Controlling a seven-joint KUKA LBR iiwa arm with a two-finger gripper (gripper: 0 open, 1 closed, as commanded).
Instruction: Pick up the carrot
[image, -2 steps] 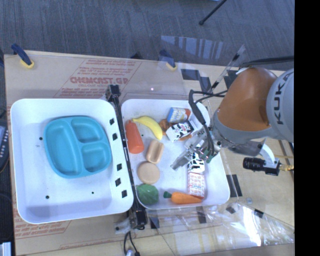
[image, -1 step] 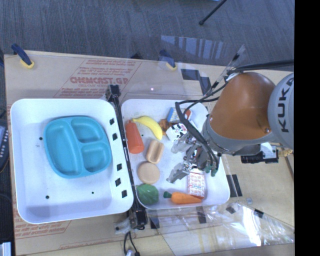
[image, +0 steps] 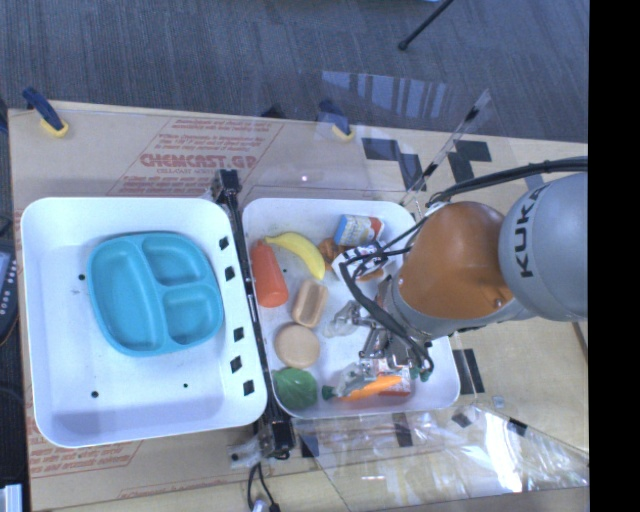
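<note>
Camera view, looking down at a slant on the surface (image: 300, 140). Contents as they stand.

Left bin (image: 40, 300): one blue divided tray (image: 155, 292), lying near the middle.

Right bin (image: 300, 212): a banana (image: 297, 250) near the far edge; a small printed can (image: 356, 230) beside it toward the far right corner; a red-orange cylinder (image: 268, 274) along the left wall; a tan bread-like piece (image: 309, 303) and a round beige disc (image: 297, 346) toward the middle; a green rounded item (image: 294, 387) at the near left corner.

Carrot (image: 378, 390): orange, lying on its side along the near edge of the right bin, toward the near right corner, apparently resting on the bin floor.

Arm (image: 470, 265): reaches over the right bin from the right edge, wrist pointing down.

Claw (image: 385, 362): sits low, directly above and against the carrot. Its metal parts blur into the clutter there, so I cannot tell how far apart it stands or whether anything is caught in it.

Progress, as judged: the approach looks complete, with the claw at the carrot. A firm grasp is not shown, and the lift clear of the bin is not yet done.
</note>
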